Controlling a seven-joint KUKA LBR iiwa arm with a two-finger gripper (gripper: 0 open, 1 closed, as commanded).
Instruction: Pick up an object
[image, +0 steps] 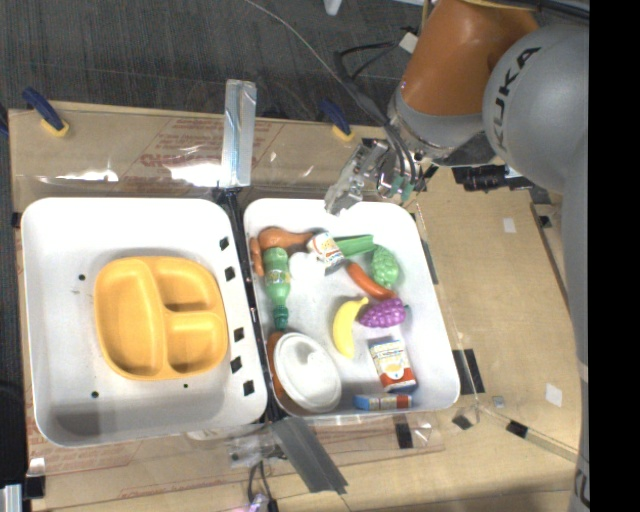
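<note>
Black "KUKA" lettering marks the grey arm (530, 90), which reaches in from the right, orange band uppermost. Its metal two-finger gripper (345, 195) hangs over the far rim of the right white bin (435, 300); finger state: cannot tell. Toy foods fill this bin, including a yellow plastic banana (345, 327). The small carton's (390, 362) label is illegible.

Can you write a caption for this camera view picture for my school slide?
Robot arm's gripper hovers over the right bin of toy food; a yellow tray sits in the left bin.
</note>
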